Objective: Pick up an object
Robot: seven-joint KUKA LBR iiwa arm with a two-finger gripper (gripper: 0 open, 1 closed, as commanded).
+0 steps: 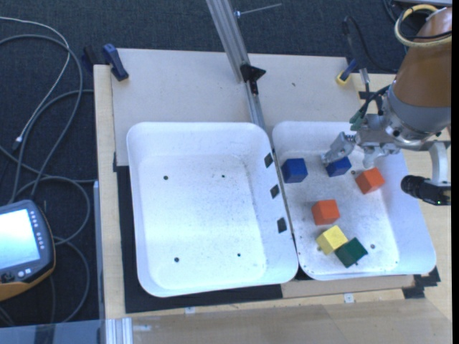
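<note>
**Six small blocks, one under the gripper**

Six blocks lie in the right bin; the left bin sits alongside it. Going left to right: a blue block near the dividing wall, then an orange block, a yellow block touching a dark green block, a second blue block further back, and a red-orange block just beside it.

The gripper hangs at the second blue block, which looks like the one being tried for. A grey finger slants down to its upper left edge, but whether the jaws stand apart or are closed on the block I cannot tell from this slanted view.

By the look of them these are light, rigid cubes, probably wood or plastic, with smooth painted faces. They should neither crush nor bend, though a smooth face may slip if it is pinched off-centre. The best hold is across two opposite flat sides, near the middle, not on the corners.

The block is close to a cube, so it has no real long axis. It sits turned a little against the bin walls, so the fingers would need to line up with its faces.
</note>
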